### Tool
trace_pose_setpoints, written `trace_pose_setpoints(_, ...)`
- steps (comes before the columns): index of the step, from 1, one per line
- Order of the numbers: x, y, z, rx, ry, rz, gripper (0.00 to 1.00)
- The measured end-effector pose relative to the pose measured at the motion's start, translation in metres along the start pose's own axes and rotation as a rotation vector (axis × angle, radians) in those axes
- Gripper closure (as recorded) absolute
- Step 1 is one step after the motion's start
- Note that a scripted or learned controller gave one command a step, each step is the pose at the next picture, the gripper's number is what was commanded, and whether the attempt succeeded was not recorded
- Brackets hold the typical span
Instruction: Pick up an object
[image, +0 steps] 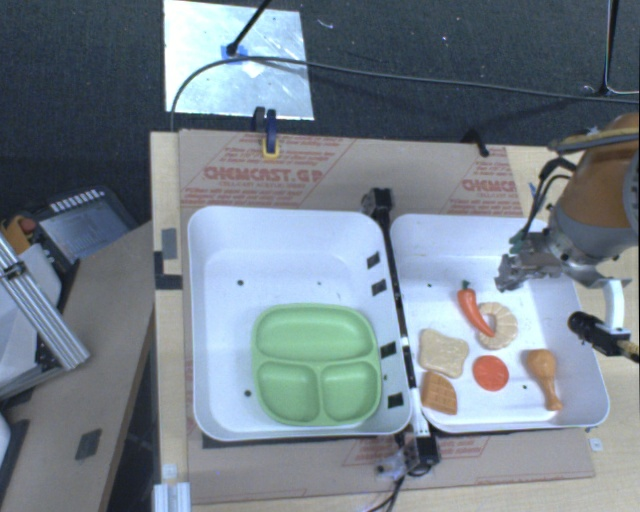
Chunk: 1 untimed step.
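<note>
In the right bin lie a red chili pepper, a round beige biscuit touching it, a slice of toast, a small orange waffle piece, a red tomato slice and a brown drumstick. My gripper hangs over the bin's upper right part, just up and right of the chili pepper. Its dark fingers point down and left, and nothing shows between them.
The left bin holds a green three-compartment plate. A black divider strip runs between the bins. A yellow clamp sits at the bench's back edge, and cables cross the dark floor behind.
</note>
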<state>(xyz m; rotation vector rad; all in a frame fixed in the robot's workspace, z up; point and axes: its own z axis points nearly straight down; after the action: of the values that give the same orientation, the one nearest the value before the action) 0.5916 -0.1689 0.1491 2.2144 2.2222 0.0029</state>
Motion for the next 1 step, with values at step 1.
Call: trace_pose_setpoints(1,-0.0109,0.0001,-0.0545,-0.003,-0.001,0.003,1.0)
